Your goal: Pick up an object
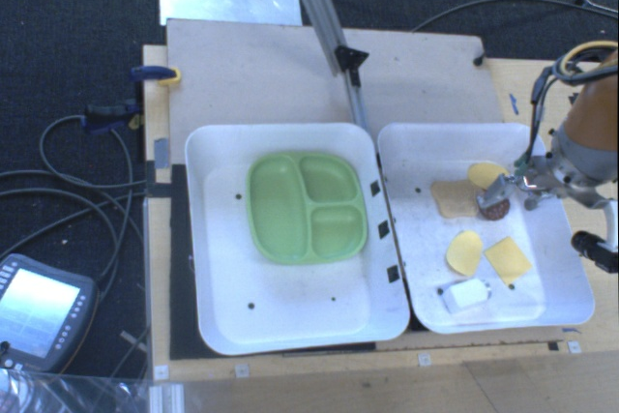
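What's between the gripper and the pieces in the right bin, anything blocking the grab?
Nothing visible. The gripper is already low in the right bin, at a small dark round piece beside the tan slice. The yellow pieces and white block lie apart, nearer the front.

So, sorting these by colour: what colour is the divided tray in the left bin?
Light green, plain; the camera view shows the divided tray clearly against the white left bin.

arm (588, 126) cut off at right edge; handheld screen (41, 309) clipped at left; small dark round thing (496, 206) too blurry to identify
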`<state>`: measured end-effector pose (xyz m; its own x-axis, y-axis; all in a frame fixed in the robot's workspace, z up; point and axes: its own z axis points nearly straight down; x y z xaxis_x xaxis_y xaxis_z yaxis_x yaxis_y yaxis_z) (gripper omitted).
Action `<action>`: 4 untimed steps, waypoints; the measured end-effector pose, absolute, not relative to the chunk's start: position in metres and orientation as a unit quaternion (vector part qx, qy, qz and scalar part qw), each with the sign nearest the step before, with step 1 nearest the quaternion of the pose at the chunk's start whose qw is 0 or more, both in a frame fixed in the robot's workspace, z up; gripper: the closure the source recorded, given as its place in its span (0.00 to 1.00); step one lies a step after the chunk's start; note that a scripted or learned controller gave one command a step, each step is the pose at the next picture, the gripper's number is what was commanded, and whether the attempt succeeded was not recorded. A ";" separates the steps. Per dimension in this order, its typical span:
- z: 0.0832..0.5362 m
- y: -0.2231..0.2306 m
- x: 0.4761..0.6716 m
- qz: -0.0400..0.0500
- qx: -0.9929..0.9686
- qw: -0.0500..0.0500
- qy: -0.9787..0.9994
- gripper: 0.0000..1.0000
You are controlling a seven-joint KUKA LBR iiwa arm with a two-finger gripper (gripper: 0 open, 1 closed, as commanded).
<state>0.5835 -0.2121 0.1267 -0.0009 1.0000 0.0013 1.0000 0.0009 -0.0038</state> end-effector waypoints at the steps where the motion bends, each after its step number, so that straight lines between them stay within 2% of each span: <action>1: 0.092 -0.212 0.585 -0.001 -0.707 -0.001 -0.707 0.00; 2: 0.104 -0.213 0.587 -0.002 -0.707 -0.004 -0.707 1.00; 4: 0.205 -0.207 0.597 -0.002 -0.705 -0.004 -0.710 1.00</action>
<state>0.5966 -0.2070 0.2054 -0.0069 1.0000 -0.0025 0.9999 0.0070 0.0076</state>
